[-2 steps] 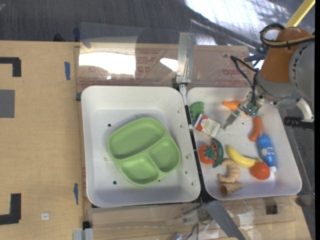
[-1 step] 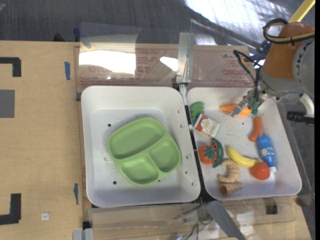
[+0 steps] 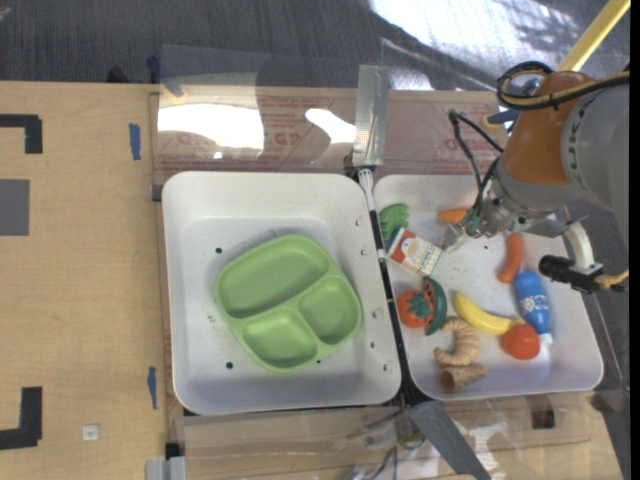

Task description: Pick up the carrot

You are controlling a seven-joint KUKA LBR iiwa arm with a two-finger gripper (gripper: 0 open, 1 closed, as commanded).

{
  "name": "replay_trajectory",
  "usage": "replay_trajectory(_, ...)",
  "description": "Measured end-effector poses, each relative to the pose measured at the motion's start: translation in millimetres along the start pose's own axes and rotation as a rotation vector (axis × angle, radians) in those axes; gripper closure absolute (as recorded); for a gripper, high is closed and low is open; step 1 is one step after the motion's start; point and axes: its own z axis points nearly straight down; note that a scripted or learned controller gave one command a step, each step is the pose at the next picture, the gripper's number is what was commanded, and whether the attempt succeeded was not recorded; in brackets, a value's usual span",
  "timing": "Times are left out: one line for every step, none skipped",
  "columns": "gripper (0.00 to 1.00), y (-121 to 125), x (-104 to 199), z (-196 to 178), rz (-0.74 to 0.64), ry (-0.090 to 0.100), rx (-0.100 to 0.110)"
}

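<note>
The claw [image 3: 470,225] hangs low over the right bin [image 3: 585,363], near that bin's upper middle, with the grey arm [image 3: 600,163] and its orange band [image 3: 540,133] reaching in from three o'clock; whether its fingers are parted or closed cannot be told from this angle, and nothing is seen held between them. At about eleven o'clock from the claw, just beside it, a small orange piece [image 3: 454,214] lies near the bin's far wall. The carrot [image 3: 512,258], a slim orange-red stick, lies at about four o'clock from the claw, close by but apart from it, pointing roughly twelve to six. Below the carrot stands a blue bottle [image 3: 532,304], with a round orange fruit [image 3: 520,341] at its six o'clock. A white and red carton [image 3: 415,252] sits at eight o'clock from the claw, a green leafy item [image 3: 393,215] just beyond it by the divider. Further toward six o'clock lie a red strawberry-like toy [image 3: 422,305], a yellow banana [image 3: 482,315] and a tan croissant [image 3: 461,353]. Across the divider at nine o'clock, the left bin [image 3: 195,203] carries a green sectioned plate [image 3: 289,301], all set on the wooden worktop [image 3: 75,268].
</note>
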Motion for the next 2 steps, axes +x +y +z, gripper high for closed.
replay_trajectory(0.00,0,0,1,0.000,0.000,0.001)
replay_trajectory(0.00,30,-19,2,0.308,0.027,0.038)
